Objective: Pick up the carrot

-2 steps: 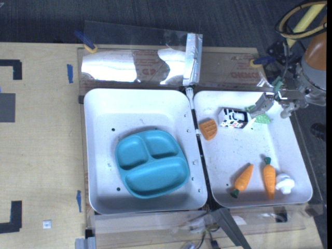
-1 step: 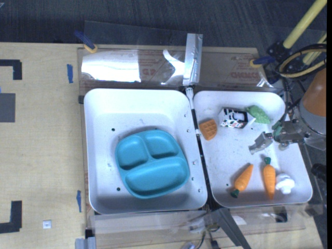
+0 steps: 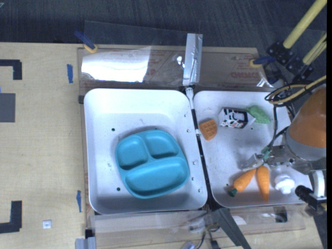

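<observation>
Two carrots lie in the right bin (image 3: pixel 228 191) near its front edge: one carrot (image 3: pixel 244 180) slanted, the other carrot (image 3: pixel 263 182) upright, just beside it. The gripper (image 3: pixel 262 157) hovers directly above them; its state cannot be told. Left bin (image 3: pixel 104 108) holds a blue tray (image 3: pixel 151 163).

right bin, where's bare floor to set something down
Bare floor lies mid-bin, between the orange waffle-textured piece at the left wall and the arm's hand. The front is crowded: two orange carrots and a small white object. A black-and-white item and green leafy piece fill the back.
</observation>
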